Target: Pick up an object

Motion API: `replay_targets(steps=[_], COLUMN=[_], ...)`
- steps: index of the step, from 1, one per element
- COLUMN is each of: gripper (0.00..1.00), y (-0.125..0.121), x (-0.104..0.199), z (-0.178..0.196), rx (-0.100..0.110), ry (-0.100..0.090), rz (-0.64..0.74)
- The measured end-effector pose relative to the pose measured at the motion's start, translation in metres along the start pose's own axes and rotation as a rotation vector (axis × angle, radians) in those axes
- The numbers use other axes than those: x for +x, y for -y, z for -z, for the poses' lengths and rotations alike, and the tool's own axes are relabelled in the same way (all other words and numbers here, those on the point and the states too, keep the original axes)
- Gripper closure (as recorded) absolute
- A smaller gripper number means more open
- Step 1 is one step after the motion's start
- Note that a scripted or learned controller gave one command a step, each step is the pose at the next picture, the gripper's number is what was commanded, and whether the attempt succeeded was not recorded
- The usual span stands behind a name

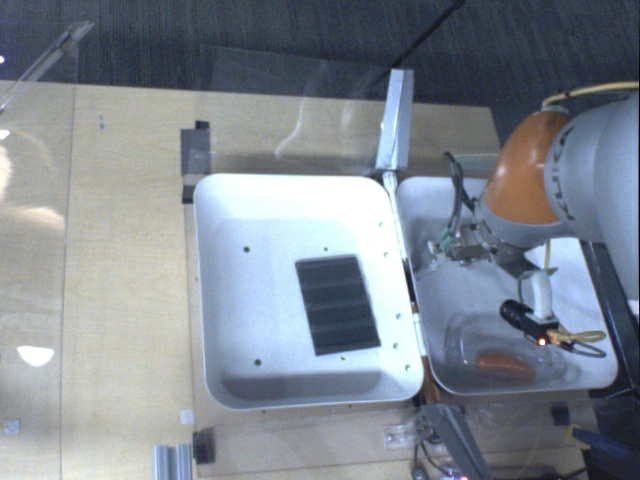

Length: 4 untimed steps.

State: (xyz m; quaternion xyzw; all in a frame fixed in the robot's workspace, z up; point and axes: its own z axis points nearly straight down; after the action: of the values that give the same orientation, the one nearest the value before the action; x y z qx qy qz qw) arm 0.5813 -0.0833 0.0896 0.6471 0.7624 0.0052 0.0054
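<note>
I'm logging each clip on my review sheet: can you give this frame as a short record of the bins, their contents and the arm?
left bin: one dark ribbed slab, flat near the middle
right bin: clear cup on its side at the near edge, orange thing seen through it
arm: over the right bin
pincer: above the right bin's far left part, nothing seen held
pickup: not yet done

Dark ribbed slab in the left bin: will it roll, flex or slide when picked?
The dark ribbed slab lies flat on the left bin floor, so rolling or tipping seems unlikely. Its straight edges suggest it is stiff, not floppy. Lying low on a smooth white floor, it may slide when pushed.
</note>
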Motion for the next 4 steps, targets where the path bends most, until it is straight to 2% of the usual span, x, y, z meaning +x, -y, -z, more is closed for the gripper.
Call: replay_targets(steps=[1,2,3,4], gripper=[0.00,1.00,0.00,0.00], y=[0.090,0.085,0.085,0.024], x=[0.008,0.008,0.008,0.002], z=[0.003,0.015,0.015,0.001], rx=[0.000,-0.012,-0.012,0.000], ry=[0.002,0.005,0.005,0.002], rz=[-0.047,-0.045,-0.045,0.058])
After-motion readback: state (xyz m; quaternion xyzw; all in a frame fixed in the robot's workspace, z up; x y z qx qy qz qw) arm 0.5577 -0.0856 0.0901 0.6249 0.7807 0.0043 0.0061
